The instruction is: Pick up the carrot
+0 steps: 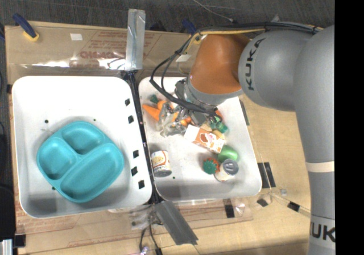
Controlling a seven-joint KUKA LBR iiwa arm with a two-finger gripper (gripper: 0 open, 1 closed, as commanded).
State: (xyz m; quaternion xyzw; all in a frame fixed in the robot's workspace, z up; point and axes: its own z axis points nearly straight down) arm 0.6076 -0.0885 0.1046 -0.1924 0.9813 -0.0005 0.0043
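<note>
The orange carrot [152, 110] lies near the left wall of the right bin [199, 188], its tip pointing left. My gripper [173, 118] hangs low over the bin just right of the carrot, under the orange wrist band [216, 66]. The metallic fingers [166, 117] reach down close to the carrot's right end. Whether anything sits between them is hidden by glare and clutter.
The right bin also holds a small can [160, 163], an orange-and-white snack packet [206, 138], a green piece [228, 153], and a small jar [226, 169]. The left bin [34, 94] holds a teal divided plate [79, 160]. Black cables [165, 72] loop beside the wrist.
</note>
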